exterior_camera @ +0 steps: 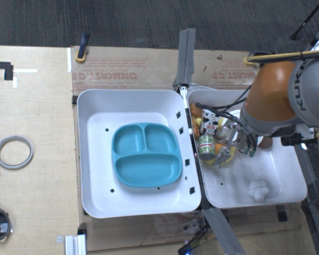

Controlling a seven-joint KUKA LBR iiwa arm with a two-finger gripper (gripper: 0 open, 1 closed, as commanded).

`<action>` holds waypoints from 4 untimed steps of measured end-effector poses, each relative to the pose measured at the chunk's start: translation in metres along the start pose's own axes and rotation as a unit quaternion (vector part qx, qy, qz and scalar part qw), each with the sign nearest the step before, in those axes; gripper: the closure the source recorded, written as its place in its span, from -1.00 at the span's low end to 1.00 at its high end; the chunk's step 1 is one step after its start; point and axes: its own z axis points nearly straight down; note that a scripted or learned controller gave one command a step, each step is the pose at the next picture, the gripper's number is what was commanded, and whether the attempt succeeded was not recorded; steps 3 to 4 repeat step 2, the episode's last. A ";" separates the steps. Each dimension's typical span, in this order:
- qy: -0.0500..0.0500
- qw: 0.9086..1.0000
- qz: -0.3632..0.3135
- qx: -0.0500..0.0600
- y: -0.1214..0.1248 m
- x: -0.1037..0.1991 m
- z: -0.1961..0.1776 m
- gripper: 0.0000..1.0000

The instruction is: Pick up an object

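The grey two-finger gripper (227,149) was lowered into the right white bin's (276,187) left side, over a cluster — green-labelled can (206,146), yellow pieces — presumably for grasping. Its finger state could not be told.

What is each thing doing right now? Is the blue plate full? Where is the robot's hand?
Blue divided plate: flat in the left bin, nothing in its three sections.
Left bin: holds the plate.
Right bin: holds a heap of small items at its left wall.
Green can: in that heap.
White crumpled thing: lying apart, nearer the front.
End effector: down over the heap.
Grey ring: flat on the bench.
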 end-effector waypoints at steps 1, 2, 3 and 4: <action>-0.001 1.000 -0.001 0.000 0.000 -0.001 -0.009 1.00; 0.000 1.000 0.020 0.000 0.075 0.034 -0.099 1.00; 0.000 1.000 0.020 0.000 0.075 0.034 -0.099 1.00; 0.000 1.000 0.020 0.000 0.075 0.034 -0.099 1.00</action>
